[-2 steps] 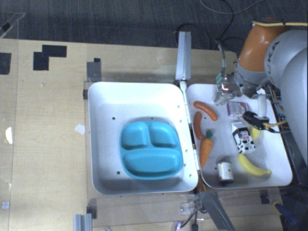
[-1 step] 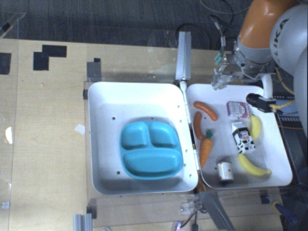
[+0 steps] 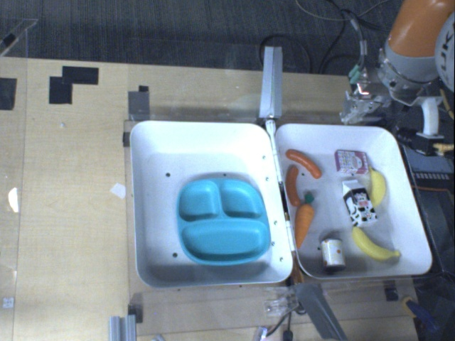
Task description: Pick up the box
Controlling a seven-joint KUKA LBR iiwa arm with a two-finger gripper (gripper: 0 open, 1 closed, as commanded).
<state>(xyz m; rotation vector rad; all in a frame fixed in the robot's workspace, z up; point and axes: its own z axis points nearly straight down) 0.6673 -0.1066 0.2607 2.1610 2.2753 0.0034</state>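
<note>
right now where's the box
In the camera view the box lies in the right bin, right of centre, just below the purple packet, with one banana at its right and another below it.

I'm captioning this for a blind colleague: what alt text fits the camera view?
The end effector hovers beyond the right bin, which holds a box, sausages, a carrot, bananas, a can and a packet. The left bin holds a blue tray.

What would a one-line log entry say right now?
gripper: above right bin's far rim | box: lying in bin, untouched | pick: not yet done
</note>
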